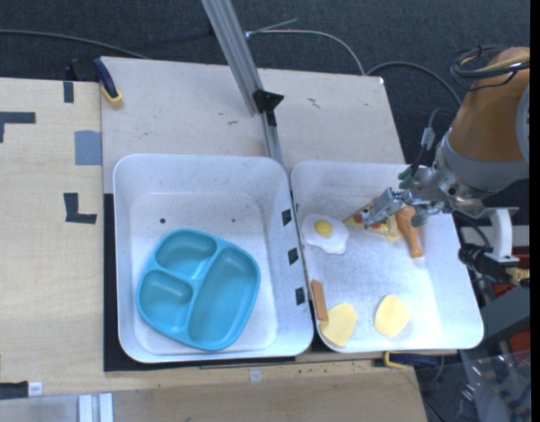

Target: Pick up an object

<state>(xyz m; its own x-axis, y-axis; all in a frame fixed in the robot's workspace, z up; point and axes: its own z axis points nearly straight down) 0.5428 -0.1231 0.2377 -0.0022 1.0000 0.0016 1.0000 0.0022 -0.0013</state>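
Orange toy pile (395, 221) sits under gripper (382, 211), jaw state unclear; centre on 1 piece, avoid fried egg (325, 233).

You get no readable text anywhere in this frame: no labels, brand marks, numbers or signs. Nothing printed shows on the bins, the blue plate or the toy food. You see dark tape marks on the bench, but they spell nothing.
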